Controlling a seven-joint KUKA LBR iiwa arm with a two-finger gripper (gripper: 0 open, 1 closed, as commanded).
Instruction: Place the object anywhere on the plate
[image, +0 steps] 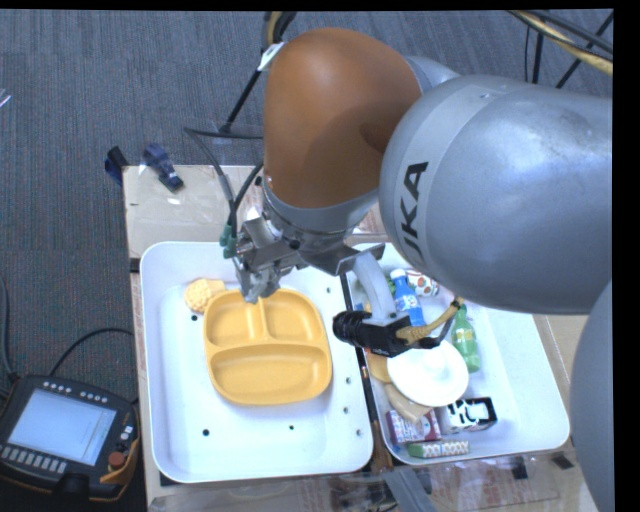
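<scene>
A yellow divided plate (268, 352) lies in the left white bin (180, 440). Just off its upper left corner, on the bin floor, sits a small yellow bumpy object (203, 293), touching or nearly touching the plate's rim. My gripper (258, 290) hangs over the plate's far rim, right of that object, pointing down. Its fingers look drawn together into one narrow tip, and nothing shows between them. The big grey and orange arm hides the bench behind it.
The right bin (540, 420) holds several items: a white round lid (428, 375), a blue bottle (407, 298), a green bottle (463, 338) and flat packets (415, 428). A tablet (65, 428) lies on the floor at lower left.
</scene>
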